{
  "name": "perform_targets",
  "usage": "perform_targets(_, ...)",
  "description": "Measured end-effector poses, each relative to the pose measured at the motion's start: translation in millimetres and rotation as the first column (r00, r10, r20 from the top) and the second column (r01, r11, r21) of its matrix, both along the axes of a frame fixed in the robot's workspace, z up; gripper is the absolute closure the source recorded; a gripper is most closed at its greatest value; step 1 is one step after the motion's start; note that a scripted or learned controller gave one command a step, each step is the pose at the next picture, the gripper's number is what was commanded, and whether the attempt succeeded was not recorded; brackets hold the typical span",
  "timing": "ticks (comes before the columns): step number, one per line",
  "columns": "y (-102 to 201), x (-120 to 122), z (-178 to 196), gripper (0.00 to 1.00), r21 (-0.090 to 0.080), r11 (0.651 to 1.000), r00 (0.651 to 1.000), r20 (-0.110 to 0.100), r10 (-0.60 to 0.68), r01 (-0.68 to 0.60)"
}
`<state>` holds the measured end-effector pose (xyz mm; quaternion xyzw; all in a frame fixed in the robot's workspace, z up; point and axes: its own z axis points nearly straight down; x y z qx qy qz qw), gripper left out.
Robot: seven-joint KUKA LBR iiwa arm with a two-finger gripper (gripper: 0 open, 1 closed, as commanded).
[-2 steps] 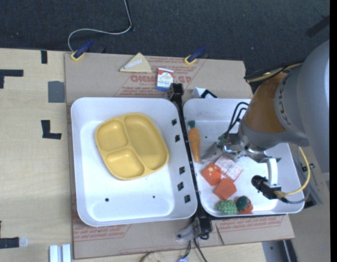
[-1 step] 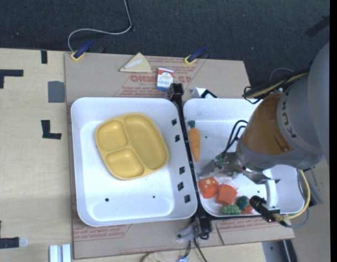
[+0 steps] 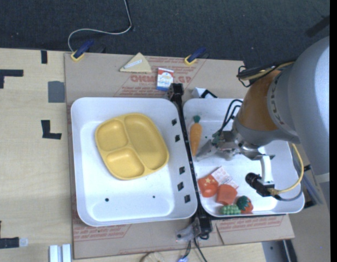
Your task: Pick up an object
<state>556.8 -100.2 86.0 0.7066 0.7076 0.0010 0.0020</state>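
Orange plastic toy carrot (image 3: pixel 195 136) lies upright-lengthwise just left of the grey metal hand (image 3: pixel 207 149). Whether the hand is open, I cannot tell.

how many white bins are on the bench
2: the left bin holds a yellow plate; the right bin holds a carrot, with the arm over it.
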Motion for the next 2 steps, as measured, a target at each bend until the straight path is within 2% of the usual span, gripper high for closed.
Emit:
perform_targets(1, -6, 56, 0, 0.00, 0.000, 1.000, 1.000, 0.000, 0.000, 0.000)
perform_targets(2, -6, 94, -1, 0.00, 0.000, 1.000, 1.000, -0.002, 0.001, -0.001)
